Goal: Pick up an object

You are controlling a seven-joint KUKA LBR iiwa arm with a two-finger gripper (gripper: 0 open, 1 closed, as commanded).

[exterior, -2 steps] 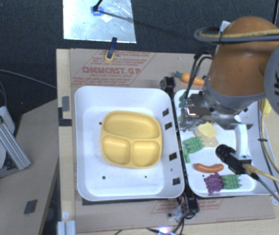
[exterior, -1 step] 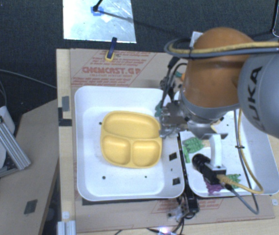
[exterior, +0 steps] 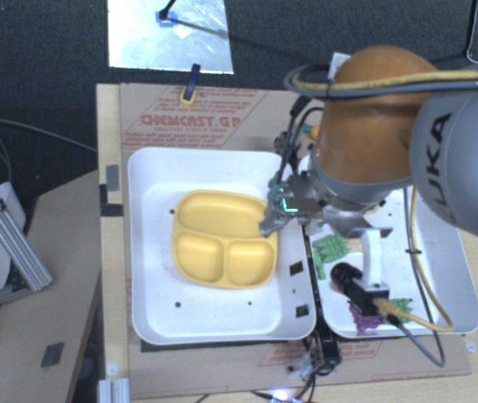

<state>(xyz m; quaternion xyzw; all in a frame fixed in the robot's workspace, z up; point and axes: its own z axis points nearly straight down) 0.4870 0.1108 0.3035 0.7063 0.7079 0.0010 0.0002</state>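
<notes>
Two shallow white bins sit side by side before us. We see a yellow plastic tray with three compartments point(exterior: 223, 247) lying flat in the left bin point(exterior: 150, 309). The grey arm's gripper point(exterior: 274, 222) hangs over the tray's right edge; we cannot tell how it is set. Small green point(exterior: 331, 248) and purple point(exterior: 363, 319) items lie in the right bin point(exterior: 465, 300).
</notes>
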